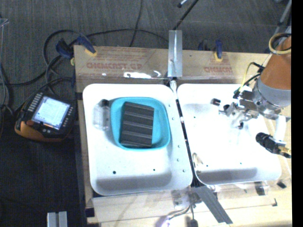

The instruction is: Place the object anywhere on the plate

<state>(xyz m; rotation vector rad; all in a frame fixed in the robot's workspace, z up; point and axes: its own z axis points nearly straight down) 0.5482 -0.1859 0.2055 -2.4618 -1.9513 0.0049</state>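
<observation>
A blue plate lies in the left bin, toward its back. A dark grey ribbed block rests flat on the plate, covering most of its middle. A small clear bottle-like thing lies in the same bin, against the plate's left rim. My gripper hangs over the right bin, in its back right part, far from the plate. Nothing shows under it but the white bin floor.
A metal post stands at the back between the two bins. Clamps and cables sit along the wooden back board. A control pendant lies on the floor to the left. A black part of the arm overhangs the right bin's right side.
</observation>
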